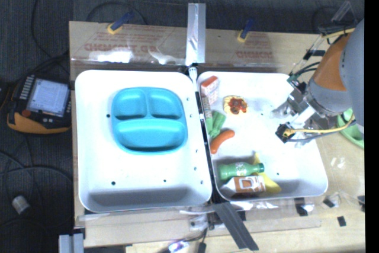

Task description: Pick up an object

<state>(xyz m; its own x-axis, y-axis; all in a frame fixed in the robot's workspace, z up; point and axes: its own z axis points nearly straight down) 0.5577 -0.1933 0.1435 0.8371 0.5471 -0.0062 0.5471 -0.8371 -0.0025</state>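
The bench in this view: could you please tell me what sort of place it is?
Probably a robotics lab's picking bench: a robot arm over the right bin of toy food, a blue divided tray in the left bin.

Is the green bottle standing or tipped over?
Tipped: the bottle lies on its side in the right bin, cap pointing right.

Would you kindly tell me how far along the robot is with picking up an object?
Done: nothing yet by the look of it; the green bottle, orange sausage and small carton all lie in the right bin. In hand: the hand sits over that bin's right part, apart from those items. Left: reach one item, grip it and lift it clear.
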